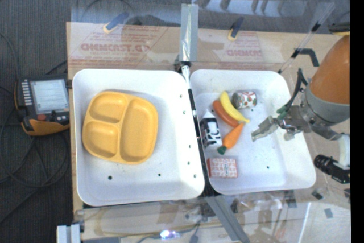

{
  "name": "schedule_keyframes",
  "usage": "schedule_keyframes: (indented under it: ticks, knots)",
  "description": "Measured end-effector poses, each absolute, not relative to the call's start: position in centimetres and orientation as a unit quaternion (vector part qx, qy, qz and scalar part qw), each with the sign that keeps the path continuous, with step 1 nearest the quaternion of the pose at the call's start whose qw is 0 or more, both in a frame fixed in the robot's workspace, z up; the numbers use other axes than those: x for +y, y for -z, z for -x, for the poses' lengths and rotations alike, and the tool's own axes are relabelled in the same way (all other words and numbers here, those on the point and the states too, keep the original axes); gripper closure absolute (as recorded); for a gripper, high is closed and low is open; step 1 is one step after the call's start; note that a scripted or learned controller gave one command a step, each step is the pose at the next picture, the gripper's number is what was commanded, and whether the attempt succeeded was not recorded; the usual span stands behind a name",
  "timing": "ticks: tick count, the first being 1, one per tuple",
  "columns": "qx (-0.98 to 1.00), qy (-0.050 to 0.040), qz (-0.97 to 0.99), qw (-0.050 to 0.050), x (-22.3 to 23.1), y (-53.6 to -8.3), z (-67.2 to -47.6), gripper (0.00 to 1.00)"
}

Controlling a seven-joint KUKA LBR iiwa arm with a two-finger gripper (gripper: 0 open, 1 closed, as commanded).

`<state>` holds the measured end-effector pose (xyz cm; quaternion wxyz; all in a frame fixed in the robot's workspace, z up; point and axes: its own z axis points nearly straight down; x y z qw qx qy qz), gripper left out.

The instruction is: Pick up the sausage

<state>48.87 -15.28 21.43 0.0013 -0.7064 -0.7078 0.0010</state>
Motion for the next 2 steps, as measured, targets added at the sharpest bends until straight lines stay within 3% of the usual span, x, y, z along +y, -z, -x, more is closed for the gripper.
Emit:
schedule_keyframes:
  ticks: [1,2]
  knots:
    - [-0.726,-0.0009,0.688,0.002,-9.4,-14.0,-53.7,0.00]
    - [-0.710,-0.0011,0.704,0.001,-13.4,-18.8,-51.4,0.00]
